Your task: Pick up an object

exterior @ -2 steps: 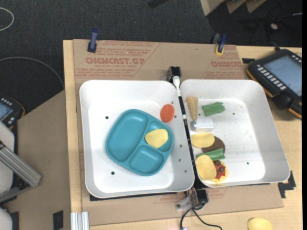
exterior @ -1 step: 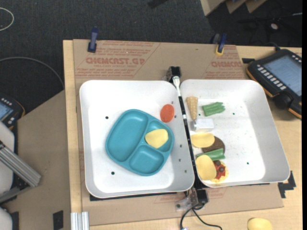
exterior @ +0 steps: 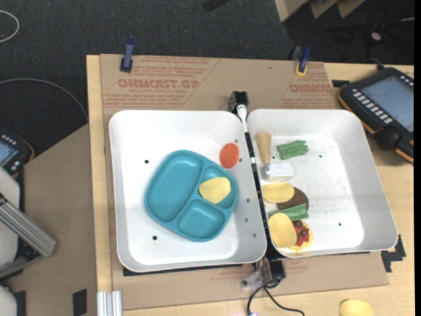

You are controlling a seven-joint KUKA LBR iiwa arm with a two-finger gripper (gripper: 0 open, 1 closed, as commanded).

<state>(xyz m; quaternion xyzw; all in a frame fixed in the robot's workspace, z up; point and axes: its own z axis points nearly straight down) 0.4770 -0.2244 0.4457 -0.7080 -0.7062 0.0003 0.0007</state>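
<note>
Nothing is lifted yet, as I judge it; the whole pick remains. My gripper's state I cannot tell. Candidates lie at the right bin's [exterior: 368,176] nine o'clock edge: green piece [exterior: 292,149], cone [exterior: 264,147], white block [exterior: 280,171].

- A brown cardboard sheet printed with red lettering [exterior: 158,81] covers the light wooden bench [exterior: 404,196].
- Blue clamps [exterior: 127,54] pin its far edge.
- Dark grey carpeted floor [exterior: 99,12] stretches beyond, crossed by a thin white cable [exterior: 8,24].
</note>
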